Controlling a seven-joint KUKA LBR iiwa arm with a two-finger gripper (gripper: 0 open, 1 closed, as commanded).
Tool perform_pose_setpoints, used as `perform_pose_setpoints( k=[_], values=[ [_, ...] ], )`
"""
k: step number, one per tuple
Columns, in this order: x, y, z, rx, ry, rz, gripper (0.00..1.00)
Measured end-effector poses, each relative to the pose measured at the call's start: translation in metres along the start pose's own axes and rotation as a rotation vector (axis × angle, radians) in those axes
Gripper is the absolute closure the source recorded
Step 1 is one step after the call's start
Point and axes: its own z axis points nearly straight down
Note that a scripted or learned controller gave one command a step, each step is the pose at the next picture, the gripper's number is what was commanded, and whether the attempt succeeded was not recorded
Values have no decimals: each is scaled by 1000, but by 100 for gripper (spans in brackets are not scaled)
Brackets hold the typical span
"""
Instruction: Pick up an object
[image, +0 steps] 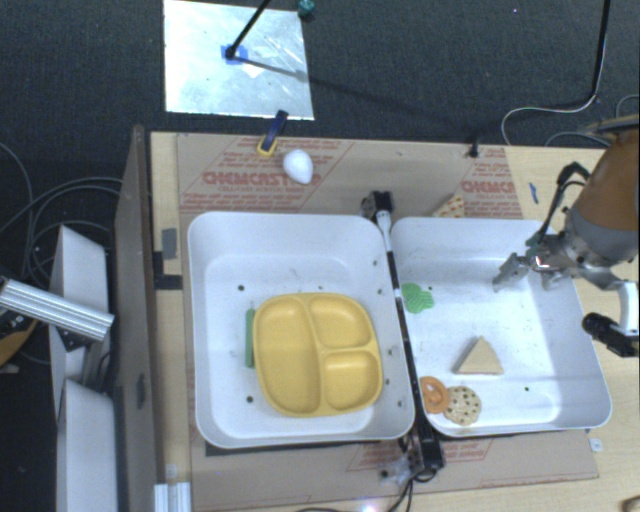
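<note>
The right bin (560, 400) holds a tan triangular wedge (480, 357), a green leafy piece (415, 297) by its left wall, an orange ring (434, 392) and a speckled cookie (462, 405) at its front left. My gripper (528, 272) hangs over the upper right part of this bin. It is open, with nothing between its fingers, and stands well apart from the wedge, up and to the right of it. In the left bin (215, 300) a yellow divided plate (318, 352) lies with a green strip (249, 336) along its left side.
On the cardboard behind the bins lie a white egg (297, 165), a yellow and blue tool (270, 135) and a cracker (452, 207). A black divider (392, 290) runs between the bins. Cables (60, 200) lie at the left.
</note>
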Motion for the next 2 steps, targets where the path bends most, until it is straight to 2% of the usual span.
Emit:
perform_pose_setpoints(
  k=[1, 2],
  values=[
    [55, -42, 14, 20, 12, -3, 0],
    [82, -74, 54, 18, 10, 2, 0]
  ],
)
